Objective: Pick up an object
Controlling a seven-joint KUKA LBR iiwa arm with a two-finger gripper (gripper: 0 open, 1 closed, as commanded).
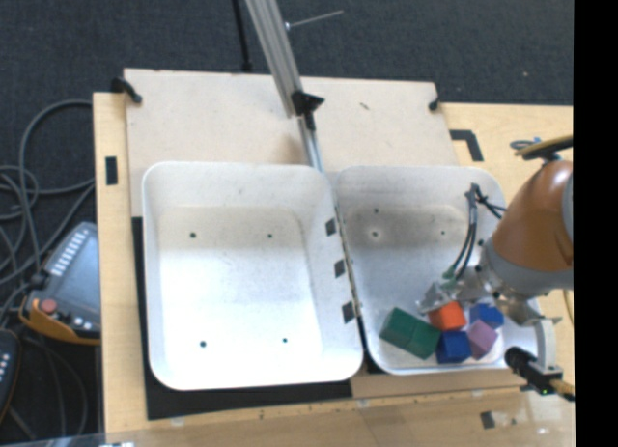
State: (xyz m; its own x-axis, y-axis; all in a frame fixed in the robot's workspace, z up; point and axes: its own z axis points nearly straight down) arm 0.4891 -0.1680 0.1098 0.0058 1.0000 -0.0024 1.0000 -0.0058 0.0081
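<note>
The left bin offers nothing to grasp; the candidates sit crowded in the near right corner of the right bin. From left to right: a green block, an orange ball, a blue cube, a purple cube and a second blue cube. The gripper hangs just above the orange ball — how its jaws stand I cannot tell. The risk is the crowding (pieces touch or nearly touch): the gripper descending could land on a neighbour, or nudge the round ball aside — leaving the grasp empty.
</note>
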